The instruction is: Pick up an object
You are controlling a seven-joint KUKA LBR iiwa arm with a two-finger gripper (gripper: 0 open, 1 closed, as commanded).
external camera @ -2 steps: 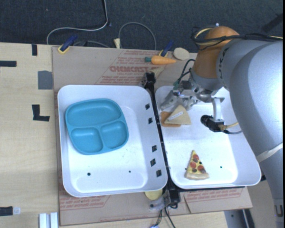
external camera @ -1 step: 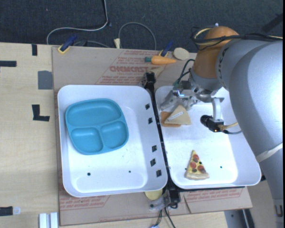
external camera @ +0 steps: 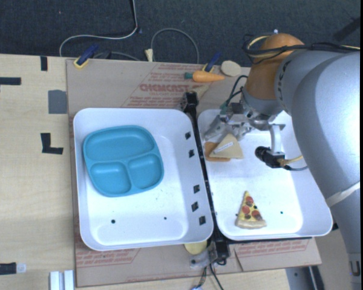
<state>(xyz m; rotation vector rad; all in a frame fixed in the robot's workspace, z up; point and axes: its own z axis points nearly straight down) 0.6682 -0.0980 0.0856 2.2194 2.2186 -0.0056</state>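
The gripper is hanging low over the sandwich wedge, which is sitting by the right bin's left wall toward the far corner. Fingers are looking spread, straddling its top, not gripping yet. So it's lining up the grasp; next it needs to drop and close. Pizza slice is lying near the front edge.

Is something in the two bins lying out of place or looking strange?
Nothing in the bins stands out. The blue tray lies flat in the left bin; the pizza slice and sandwich wedge lie in the right bin.
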